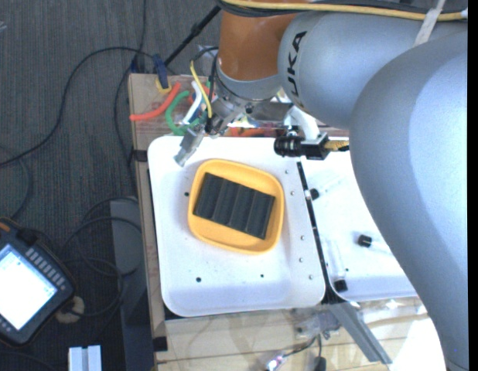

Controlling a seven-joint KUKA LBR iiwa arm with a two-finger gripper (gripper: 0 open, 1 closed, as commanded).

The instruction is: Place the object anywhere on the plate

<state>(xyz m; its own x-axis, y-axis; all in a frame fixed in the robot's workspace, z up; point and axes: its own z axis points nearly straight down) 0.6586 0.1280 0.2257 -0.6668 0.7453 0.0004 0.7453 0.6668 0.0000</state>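
- Yellow plate [199, 221] sits in the left bin [223, 292], roughly centred, turned a little off square
- Dark ribbed object [234, 203] lies flat on the plate, inside its raised rim; looks like 4 or 5 parallel ridges
- Hand [188, 147] hangs over the bin's far left corner, just beyond the plate's far edge, apart from both plate and object
- Hand state: nothing between the fingers that I can see; whether they stand open or closed I cannot tell at this angle (cable bundle crowds the wrist)
- Arm [363, 60] reaches in from the right, orange band above the wrist, and covers much of the right bin [355, 277]
- Right bin carries 1 small dark piece [364, 241], not part of the task as far as I can judge
- Step judged: object rests on the plate, so placement reads as done; hand is clear of it
- Next move, by my reading: lift and pull clear without brushing the plate rim; nothing left to grasp
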